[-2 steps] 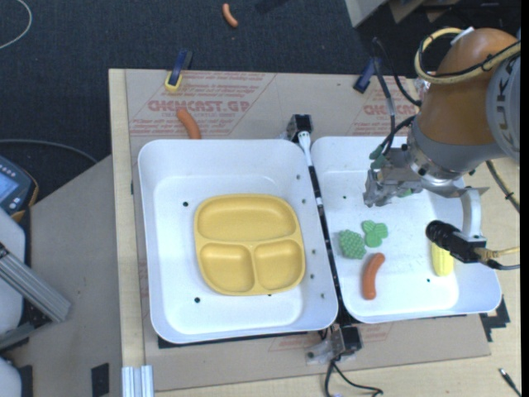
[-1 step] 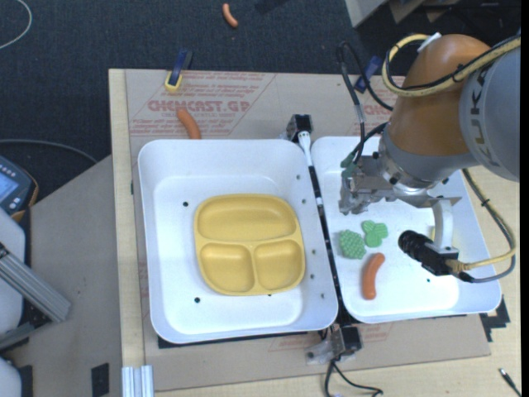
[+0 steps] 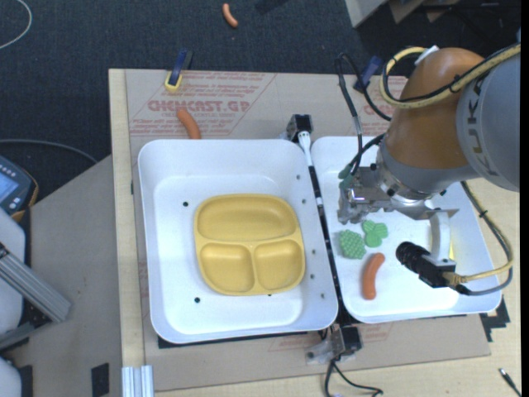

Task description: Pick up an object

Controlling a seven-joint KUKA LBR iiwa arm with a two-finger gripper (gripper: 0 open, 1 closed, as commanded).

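Down in the right bin (image 3: 471,300), the sausage (image 3: 371,275) lies nearly upright, top tilted right; jaws' state unclear.

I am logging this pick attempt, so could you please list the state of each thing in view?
Yellow three-compartment plastic tray: flat in the left white bin, nothing in it.
Green bumpy toy pieces: lying in the right white bin, below the gripper.
Orange toy sausage: lying loose in the right bin.
Second orange sausage: on the cardboard behind the left bin.

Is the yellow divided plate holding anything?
Empty: the yellow divided plate in the left bin shows three bare compartments.
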